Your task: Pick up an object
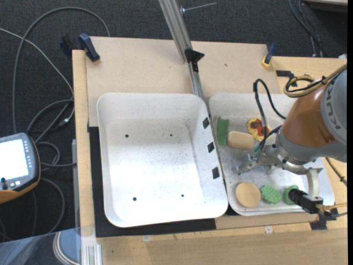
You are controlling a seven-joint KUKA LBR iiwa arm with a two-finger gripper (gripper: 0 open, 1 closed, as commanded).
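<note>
Two white bins sit side by side on a pale wooden bench (143, 65) over dark carpet. The right bin (325, 189) holds five things: a green block (223, 131), a tan cylinder (240, 140), a red-yellow item (255, 127), a tan disc (248, 194) at 6 o'clock, and a green knobbly piece (271, 194). The left bin (154, 159) is at 9 o'clock. The gripper (255, 162) hovers mid-bin; whether it is open or closed, I cannot tell.

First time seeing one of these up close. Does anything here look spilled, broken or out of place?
Nothing looks spilled or broken. The objects sit in the right bin: a green block, a tan cylinder, a tan disc, a green scrubber. All lie loose, with the arm above them.
</note>
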